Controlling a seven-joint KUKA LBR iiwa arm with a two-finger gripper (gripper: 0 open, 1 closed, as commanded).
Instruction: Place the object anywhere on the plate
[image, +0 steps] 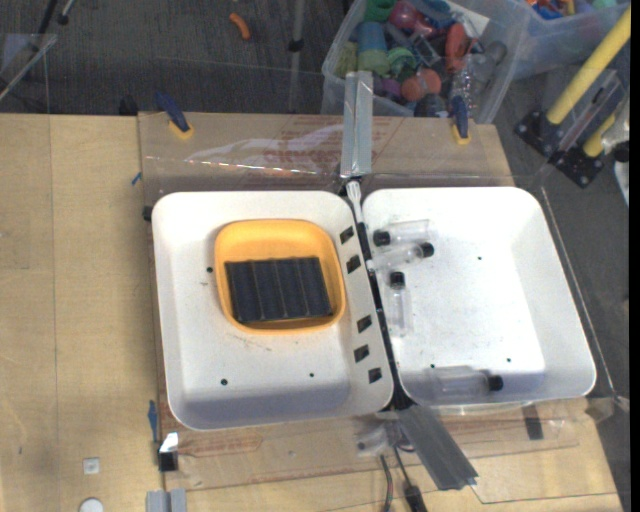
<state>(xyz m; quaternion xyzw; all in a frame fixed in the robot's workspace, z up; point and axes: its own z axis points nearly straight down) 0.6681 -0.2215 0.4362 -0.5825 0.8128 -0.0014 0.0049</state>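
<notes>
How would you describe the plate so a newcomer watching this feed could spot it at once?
Start with the two white bins side by side on the bench and take the left bin. The plate sits near its middle: a shallow, rounded-square orange-yellow dish. It is the one coloured thing in either bin, and a dark ribbed rectangular object lies flat on it.

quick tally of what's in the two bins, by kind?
Orange plate: 1, left bin
Dark ribbed slab: 1, lying on the plate
Clear tubes with black caps: 3, right bin: upper, middle, lower
Total: 5
</notes>
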